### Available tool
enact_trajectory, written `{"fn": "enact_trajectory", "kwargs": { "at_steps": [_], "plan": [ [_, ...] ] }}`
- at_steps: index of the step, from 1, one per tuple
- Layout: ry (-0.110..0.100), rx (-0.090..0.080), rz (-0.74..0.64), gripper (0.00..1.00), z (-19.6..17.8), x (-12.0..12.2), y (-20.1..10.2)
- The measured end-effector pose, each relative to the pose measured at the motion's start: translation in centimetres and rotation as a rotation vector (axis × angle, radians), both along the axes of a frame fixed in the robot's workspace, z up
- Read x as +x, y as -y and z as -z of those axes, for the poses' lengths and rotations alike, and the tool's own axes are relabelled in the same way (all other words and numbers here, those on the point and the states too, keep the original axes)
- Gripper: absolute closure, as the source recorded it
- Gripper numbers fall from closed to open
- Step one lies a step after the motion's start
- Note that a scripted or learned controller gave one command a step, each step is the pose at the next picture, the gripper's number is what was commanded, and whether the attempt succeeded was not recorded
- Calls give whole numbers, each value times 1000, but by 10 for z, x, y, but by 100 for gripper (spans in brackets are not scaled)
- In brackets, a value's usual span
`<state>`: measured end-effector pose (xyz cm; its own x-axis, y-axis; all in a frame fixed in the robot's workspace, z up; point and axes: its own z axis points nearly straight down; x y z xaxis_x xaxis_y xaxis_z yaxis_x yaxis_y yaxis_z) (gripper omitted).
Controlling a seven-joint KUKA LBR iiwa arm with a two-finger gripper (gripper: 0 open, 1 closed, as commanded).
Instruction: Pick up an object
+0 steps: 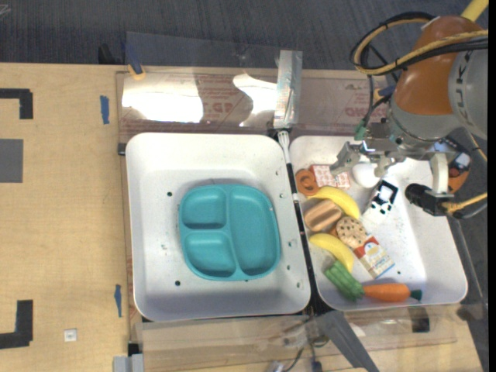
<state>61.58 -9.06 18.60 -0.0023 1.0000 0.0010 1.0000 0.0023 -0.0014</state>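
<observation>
Toy food (345,239) crowding right bin (442,273)

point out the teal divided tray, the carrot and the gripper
teal divided tray (230,232): camera view, on the ridge where its three compartments meet
carrot (385,291): camera view, on the middle of its orange body
gripper (364,160): camera view, midway between its fingertips, over the right bin

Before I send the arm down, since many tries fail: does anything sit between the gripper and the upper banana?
Nothing stands between them. The gripper hangs over the right bin, and the upper banana lies bare on top of the pile, close below-left.
</observation>
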Motion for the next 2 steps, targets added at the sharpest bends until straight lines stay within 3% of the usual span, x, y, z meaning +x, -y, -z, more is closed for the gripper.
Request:
{"fn": "enact_trajectory", "kwargs": {
  "at_steps": [1, 2],
  "plan": [
    [15, -1, -206, 0, 77, 8, 21],
    [6, -2, -363, 0, 99, -17, 7]
  ]
}}
